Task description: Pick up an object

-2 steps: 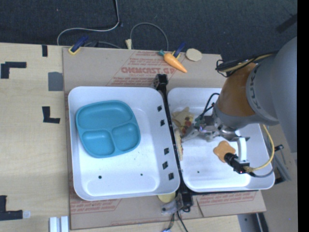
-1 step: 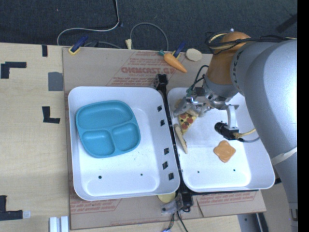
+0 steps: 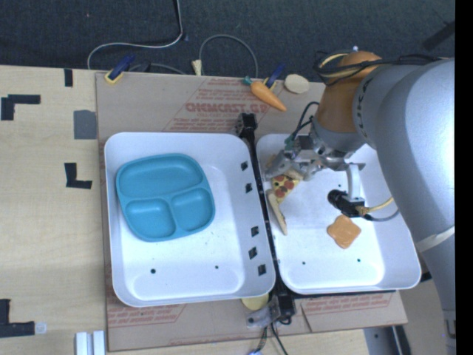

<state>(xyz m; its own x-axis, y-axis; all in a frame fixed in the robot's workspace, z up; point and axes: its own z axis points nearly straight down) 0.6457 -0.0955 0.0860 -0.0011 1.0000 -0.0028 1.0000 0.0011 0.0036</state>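
Note:
My gripper (image 3: pixel 290 166) reaches down into the right bin (image 3: pixel 369 272) near its upper left corner, below the grey arm with its orange band. A pizza slice toy (image 3: pixel 279 191) lies right under the gripper and stretches down along the bin's left wall. It is hard to say whether the gripper touches it. An orange-brown piece like a cracker (image 3: pixel 344 232) lies in the middle of the right bin. A blue divided plate (image 3: pixel 165 197) rests in the left bin (image 3: pixel 185 279).
A toy carrot (image 3: pixel 267 95) and a pale round object (image 3: pixel 297 84) lie on the cardboard behind the bins. A yellowish object (image 3: pixel 254 302) pokes out below the bins' front edge. Cables run across the dark floor at the back.

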